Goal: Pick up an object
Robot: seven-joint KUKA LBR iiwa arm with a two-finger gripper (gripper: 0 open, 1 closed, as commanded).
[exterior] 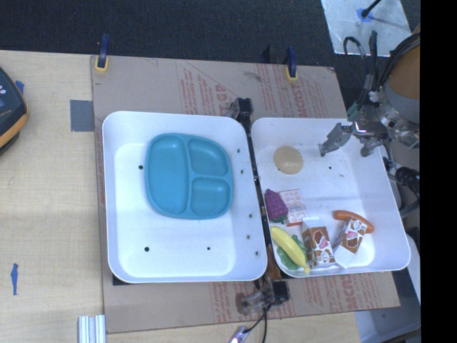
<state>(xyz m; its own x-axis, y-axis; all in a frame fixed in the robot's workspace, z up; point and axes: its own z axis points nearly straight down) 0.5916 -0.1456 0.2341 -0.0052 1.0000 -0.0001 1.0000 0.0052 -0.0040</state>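
Two shallow white bins sit side by side on a sheet of brown cardboard (214, 84) clamped to the wooden counter (43, 213). The left bin (121, 256) holds a blue divided plate (189, 176), lying flat toward its far half. The right bin (371, 163) holds the loose objects: a round tan cookie-like disc (288, 159) near the far left part of the bin, a purple bunch of grapes (275, 206) just beside a small pink-and-white packet (293, 204) along the left wall, and along the near edge a yellow banana (289, 246) lying on something green, a brown and white carton (318, 245), a pizza-slice toy (353, 236) and an orange-red sausage (352, 218) touching the top of that slice. The arm comes in from the right, and its claw (335, 140) hangs over the far right part of the right bin, one grey finger (333, 141) pointing down and left toward the bin floor. Nothing sits between its fingers; how wide they stand I cannot tell from this angle. The tan disc is the nearest object, lying to the left of the claw and slightly nearer the camera, apart from it with bare white floor between. The other objects lie well apart from the claw, toward the near side of the bin.
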